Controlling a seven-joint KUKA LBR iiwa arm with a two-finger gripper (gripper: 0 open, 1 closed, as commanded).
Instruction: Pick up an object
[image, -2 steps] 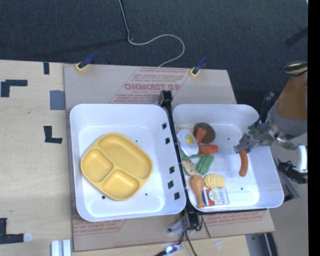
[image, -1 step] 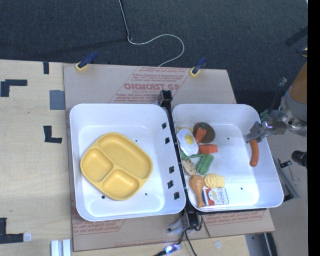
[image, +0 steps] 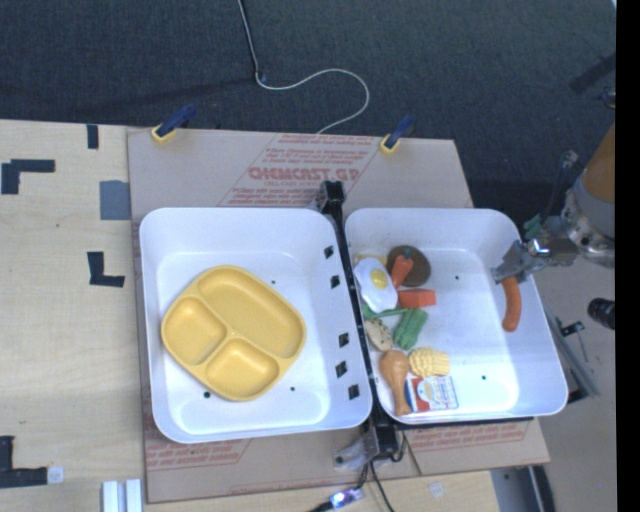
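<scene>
**Gripper at the right bin's far right edge, sausage hanging from it**

You saw the gripper (image: 522, 262) over the right edge of the right bin (image: 470, 225), near its far right corner, with the jaws closed narrowly on the top end of an orange sausage (image: 512, 303). The sausage hung nearly upright below the fingers, close to the bin's right wall.

Along that bin's left edge lay the other toys: a fried egg (image: 374, 281), a brown round piece (image: 408, 262) with a carrot (image: 401, 268) on it, a red piece (image: 417, 297), a green vegetable (image: 409, 326), a corn cob (image: 429, 360), a drumstick (image: 394, 372) and a small printed box (image: 436, 393) toward the near edge.

In the left bin (image: 160, 235) a yellow divided plate (image: 232, 332) sat near the middle.
</scene>
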